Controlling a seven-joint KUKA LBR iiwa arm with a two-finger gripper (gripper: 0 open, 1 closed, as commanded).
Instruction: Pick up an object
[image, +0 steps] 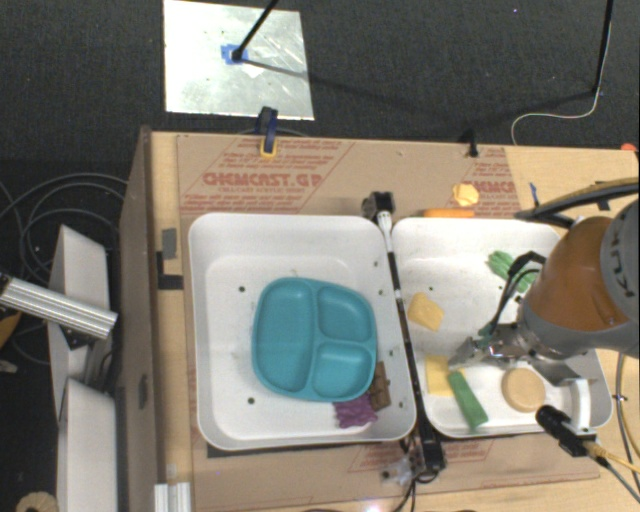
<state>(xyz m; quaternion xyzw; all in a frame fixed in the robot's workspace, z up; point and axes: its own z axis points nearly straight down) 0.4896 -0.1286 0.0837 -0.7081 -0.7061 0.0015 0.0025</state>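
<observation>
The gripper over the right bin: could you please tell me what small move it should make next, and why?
Probably a short descent. The gripper hangs just above the green stick-shaped piece and the yellow block in the right white bin, and nothing shows between its jaws. Lowering onto the green stick, the closest item, seems the most sensible step, though their opening is hard to read.

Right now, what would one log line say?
arm: over right bin | tool: low, near green stick | grasp: cannot tell | left bin: teal plate

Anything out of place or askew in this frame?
One thing: an orange carrot-like piece lies outside the bins, against the right bin's far rim. The purple and brown scraps are wedged beside the teal plate.
</observation>
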